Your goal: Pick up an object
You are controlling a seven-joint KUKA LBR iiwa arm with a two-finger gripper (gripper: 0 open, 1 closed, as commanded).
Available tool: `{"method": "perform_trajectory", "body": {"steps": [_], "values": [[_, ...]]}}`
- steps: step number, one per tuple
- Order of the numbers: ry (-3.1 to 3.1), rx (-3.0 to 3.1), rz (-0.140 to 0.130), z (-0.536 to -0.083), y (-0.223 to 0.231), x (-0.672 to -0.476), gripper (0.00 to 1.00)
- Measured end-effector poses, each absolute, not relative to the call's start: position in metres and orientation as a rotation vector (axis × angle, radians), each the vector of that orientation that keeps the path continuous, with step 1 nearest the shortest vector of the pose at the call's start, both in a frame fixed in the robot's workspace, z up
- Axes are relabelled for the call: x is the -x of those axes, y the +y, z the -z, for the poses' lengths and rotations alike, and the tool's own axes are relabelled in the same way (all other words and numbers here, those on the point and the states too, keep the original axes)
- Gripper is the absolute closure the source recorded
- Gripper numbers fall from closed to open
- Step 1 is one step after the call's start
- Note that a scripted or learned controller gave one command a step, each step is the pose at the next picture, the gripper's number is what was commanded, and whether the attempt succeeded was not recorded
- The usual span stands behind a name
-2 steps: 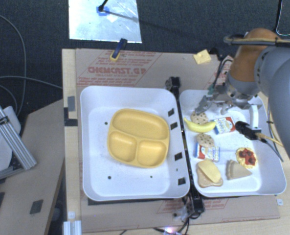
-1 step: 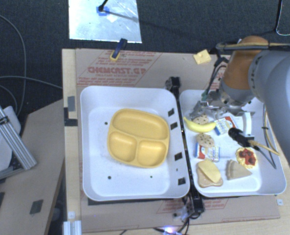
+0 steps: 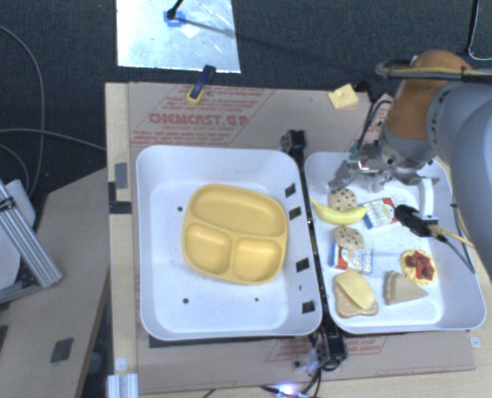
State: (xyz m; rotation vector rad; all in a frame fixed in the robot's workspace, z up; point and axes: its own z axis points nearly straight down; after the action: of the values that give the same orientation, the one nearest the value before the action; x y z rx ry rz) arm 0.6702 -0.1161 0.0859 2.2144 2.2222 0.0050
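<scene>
My gripper hangs low over the far part of the right bin, with the grey arm reaching in from the right. Just in front of it lie a chocolate-chip cookie and a yellow banana. A small red-and-blue carton lies right of the banana. Nearer the front are a second cookie, another small carton, a pizza piece, a cheese sandwich and a bread wedge. Nothing is visibly held.
The left bin holds a yellow divided plate. A black divider runs between the bins. A yellow block and a blue-and-yellow tool lie on the cardboard behind the bins.
</scene>
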Motion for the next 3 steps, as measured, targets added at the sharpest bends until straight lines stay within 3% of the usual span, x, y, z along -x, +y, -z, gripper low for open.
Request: {"method": "perform_trajectory", "body": {"steps": [1,2,3], "values": [[2.224,-2.209,-0.01,-0.098,-0.115,-0.671,1.0],[2.224,-2.209,-0.009,-0.098,-0.115,-0.671,0.0],[2.222,-2.207,-0.006,-0.088,-0.083,-0.632,0.0]]}}
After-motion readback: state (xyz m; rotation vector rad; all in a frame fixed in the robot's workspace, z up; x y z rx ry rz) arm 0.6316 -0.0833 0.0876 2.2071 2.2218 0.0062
